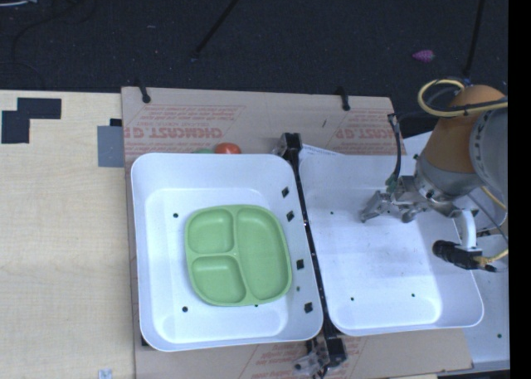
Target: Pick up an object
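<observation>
A light green divided plate (238, 254) with three compartments lies flat in the middle of the left bin (158, 187). My gripper (387, 215) hangs over the upper right part of the right bin (373, 286), well to the right of the plate. Its two metal fingers are spread apart, with nothing between them. The grey arm with its orange band (455, 141) reaches in from the right edge.
A small red-orange object (227, 149) sits just behind the left bin's far wall, on the cardboard sheet (249, 124). A black divider (303, 236) runs between the bins. A black fitting (456, 253) on the arm overhangs the right bin's right side.
</observation>
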Controlling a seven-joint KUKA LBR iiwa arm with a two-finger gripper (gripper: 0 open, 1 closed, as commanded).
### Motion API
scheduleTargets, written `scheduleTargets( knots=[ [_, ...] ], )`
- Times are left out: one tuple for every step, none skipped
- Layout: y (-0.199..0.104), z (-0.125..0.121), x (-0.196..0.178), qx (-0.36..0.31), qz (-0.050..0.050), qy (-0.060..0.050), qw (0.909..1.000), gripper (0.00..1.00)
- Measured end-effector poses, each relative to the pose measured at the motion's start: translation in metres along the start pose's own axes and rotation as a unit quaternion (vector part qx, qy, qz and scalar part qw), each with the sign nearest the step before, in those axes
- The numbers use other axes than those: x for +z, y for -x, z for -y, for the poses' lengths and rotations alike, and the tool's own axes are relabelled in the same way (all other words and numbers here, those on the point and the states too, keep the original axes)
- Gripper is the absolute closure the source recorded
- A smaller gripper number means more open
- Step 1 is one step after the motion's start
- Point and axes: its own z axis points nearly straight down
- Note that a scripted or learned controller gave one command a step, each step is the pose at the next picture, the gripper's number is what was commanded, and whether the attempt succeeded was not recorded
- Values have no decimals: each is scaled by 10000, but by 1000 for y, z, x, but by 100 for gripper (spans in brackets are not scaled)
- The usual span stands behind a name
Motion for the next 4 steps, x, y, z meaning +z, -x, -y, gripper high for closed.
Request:
scheduleTargets(
  knots=[
    [0,-1,-13,-1,0,14,10000,100],
    [5,3,-58,17,10,37,10000,100],
    [13,4,-117,18,15,44,10000,100],
    [14,4,-136,-1,6,31,10000,100]
  ],
)
